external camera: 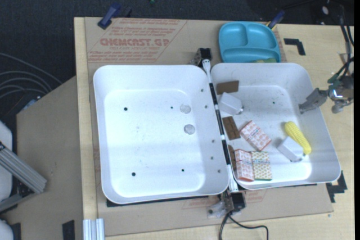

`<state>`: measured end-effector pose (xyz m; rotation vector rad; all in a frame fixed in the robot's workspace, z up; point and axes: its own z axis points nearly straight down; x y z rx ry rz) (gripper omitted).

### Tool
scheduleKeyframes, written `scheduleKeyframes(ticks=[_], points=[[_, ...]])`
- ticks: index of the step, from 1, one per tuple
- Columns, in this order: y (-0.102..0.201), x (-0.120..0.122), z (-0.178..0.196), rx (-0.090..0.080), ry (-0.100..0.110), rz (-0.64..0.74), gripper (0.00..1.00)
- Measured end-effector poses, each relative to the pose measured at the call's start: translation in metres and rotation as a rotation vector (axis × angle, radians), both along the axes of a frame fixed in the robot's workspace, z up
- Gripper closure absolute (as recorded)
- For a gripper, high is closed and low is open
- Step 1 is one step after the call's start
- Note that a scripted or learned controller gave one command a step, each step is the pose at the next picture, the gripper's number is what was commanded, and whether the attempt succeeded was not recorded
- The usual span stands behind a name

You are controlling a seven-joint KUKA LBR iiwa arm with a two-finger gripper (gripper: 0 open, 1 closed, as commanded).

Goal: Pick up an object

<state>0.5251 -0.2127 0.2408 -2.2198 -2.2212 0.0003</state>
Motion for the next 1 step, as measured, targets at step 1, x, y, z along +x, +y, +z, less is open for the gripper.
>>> scheduleKeyframes(ticks=[1], points=[[-0.0106, -0.0077, -0.1206, 0.001, 0.002, -0.001, 0.0]])
